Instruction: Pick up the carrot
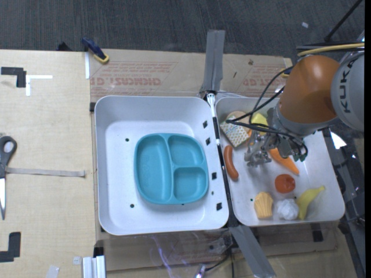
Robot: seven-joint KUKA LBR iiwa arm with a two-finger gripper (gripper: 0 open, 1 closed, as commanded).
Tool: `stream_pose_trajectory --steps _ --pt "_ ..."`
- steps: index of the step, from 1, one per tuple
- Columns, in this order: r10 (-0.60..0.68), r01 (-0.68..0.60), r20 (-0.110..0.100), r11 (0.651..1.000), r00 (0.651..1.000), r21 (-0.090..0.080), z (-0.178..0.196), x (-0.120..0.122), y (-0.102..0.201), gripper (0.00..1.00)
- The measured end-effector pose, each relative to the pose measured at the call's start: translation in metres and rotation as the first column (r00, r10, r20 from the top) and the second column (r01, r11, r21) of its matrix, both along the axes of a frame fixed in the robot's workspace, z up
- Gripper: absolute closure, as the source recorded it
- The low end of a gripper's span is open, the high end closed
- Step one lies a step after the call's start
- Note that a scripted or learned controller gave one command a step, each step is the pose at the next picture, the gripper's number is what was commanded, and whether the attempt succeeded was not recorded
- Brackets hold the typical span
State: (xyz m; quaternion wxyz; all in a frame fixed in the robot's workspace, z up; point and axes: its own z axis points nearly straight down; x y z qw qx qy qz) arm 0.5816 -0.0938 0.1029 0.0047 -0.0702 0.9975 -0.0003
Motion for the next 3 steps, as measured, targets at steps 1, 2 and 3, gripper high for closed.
stream_pose_trajectory --steps 1,2,3 --pt "0.0 0.0 0.0 1.0 1.0 0.0 0.0 0.0 0.0 0.0" --pt "0.002 -0.002 0.006 1.0 1.0 -0.001 0.011 0.002 0.001 1.0" --pt "0.002 -0.002 0.006 1.0 1.0 -0.001 0.011 0.002 0.001 0.0"
